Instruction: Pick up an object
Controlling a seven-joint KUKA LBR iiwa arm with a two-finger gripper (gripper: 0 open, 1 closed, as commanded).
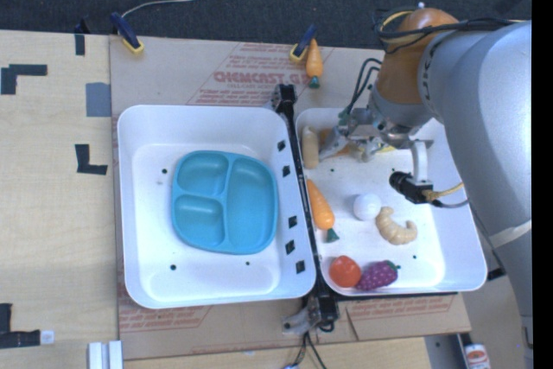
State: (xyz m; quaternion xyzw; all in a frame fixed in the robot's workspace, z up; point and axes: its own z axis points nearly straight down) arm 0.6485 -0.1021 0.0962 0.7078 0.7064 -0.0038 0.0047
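The right bin [449,268] holds six objects: one carrot [320,205], one white ball [366,206], one croissant [396,226], one tomato [345,270], one bunch of grapes [378,275] and one pale piece [309,147] at its far left corner. The left bin [138,186] carries one blue divided plate [225,201]. The gripper [363,141] hangs low over the right bin's far end beside the pale piece; its opening and any hold cannot be told.

Grey KUKA arm [484,125] enters from 3 o'clock, bulky link filling right side of view, reaching toward 10 o'clock. Orange band [410,65] sits above wrist, near 1 o'clock of frame, with black cables looped over it. Wrist pitched downward, gripper [356,141] low beneath it, pointing toward 9 o'clock. Finger hardware seen from above as cluster of grey metal; finger spacing too foreshortened to judge. Black cable connector hangs off wrist at 5 o'clock.
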